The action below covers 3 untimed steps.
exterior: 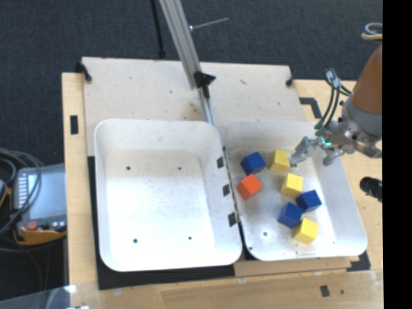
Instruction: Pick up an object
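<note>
Several small cubes lie in the right bin (341, 227): a blue one (253, 162), a yellow one (279, 161), an orange one (250, 186), a second yellow one (291, 185), two more blue ones (309, 199) (290, 214) and a third yellow one (306, 230). My gripper (315, 154) hovers over the bin's upper right part, just right of the yellow cube near the top. Its fingers (300, 152) stand apart, open, with nothing between them.
The left bin (161, 192) lies beside the right one, the two rims meeting along the middle. A slanted metal rail (183, 40) rises from behind the bins. A pendant device (35, 201) and cables sit off the bench at the left.
</note>
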Each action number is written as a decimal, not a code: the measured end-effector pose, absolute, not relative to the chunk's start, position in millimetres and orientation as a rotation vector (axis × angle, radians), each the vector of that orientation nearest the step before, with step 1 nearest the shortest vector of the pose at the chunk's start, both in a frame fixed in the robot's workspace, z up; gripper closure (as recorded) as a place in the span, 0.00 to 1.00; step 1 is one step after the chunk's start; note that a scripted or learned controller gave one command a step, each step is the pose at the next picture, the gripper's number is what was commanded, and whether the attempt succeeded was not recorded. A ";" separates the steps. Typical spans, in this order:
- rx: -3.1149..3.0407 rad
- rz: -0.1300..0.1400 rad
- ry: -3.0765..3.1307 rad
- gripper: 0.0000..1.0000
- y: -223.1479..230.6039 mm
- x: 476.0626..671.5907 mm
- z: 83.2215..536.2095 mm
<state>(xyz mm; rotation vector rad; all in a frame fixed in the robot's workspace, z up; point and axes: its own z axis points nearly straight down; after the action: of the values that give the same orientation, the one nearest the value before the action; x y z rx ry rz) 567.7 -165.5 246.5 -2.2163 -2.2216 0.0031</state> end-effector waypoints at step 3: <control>-2.222 0.007 -2.218 0.00 -165.5 557.7 126.1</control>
<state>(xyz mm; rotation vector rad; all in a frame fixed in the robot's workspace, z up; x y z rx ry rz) 557.7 -165.5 126.1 -2.2217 -2.2176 0.0066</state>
